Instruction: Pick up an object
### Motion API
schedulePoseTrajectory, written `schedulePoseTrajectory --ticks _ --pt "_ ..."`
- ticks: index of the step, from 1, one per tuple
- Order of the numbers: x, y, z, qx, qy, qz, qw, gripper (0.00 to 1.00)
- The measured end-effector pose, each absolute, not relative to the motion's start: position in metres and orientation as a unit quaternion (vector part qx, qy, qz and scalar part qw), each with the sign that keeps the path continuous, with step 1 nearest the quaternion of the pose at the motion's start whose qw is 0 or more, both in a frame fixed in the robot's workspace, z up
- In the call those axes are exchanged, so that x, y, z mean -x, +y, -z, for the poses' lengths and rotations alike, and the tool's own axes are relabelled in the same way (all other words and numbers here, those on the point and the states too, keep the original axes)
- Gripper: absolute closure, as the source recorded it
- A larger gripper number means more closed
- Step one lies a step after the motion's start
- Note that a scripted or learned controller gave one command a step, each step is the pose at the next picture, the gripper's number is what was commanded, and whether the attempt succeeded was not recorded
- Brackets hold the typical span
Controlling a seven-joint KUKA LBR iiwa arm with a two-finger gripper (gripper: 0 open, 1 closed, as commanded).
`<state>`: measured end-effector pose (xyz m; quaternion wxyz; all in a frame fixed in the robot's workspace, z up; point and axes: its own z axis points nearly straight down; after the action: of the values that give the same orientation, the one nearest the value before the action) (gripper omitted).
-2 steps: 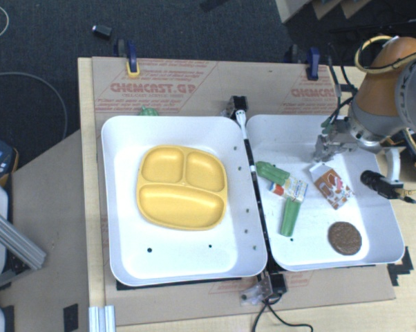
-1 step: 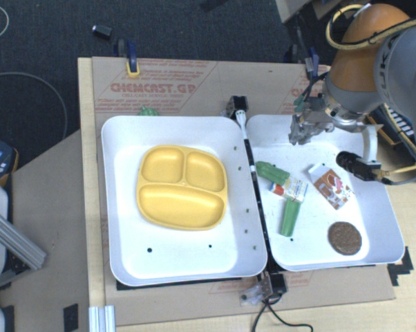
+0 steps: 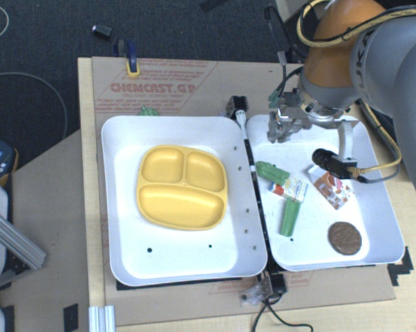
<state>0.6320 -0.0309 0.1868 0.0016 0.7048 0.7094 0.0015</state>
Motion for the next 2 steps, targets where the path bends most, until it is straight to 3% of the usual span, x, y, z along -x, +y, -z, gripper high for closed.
schedulePoseTrajectory --ticks 1,2 --pt "-0.58 0.034 -0.185 -0.705 0.71 0.0005 -0.003 1.0" --pt "-0.495 0.01 -0.255 -0.708 0.706 -0.0003 -0.001 1.0"
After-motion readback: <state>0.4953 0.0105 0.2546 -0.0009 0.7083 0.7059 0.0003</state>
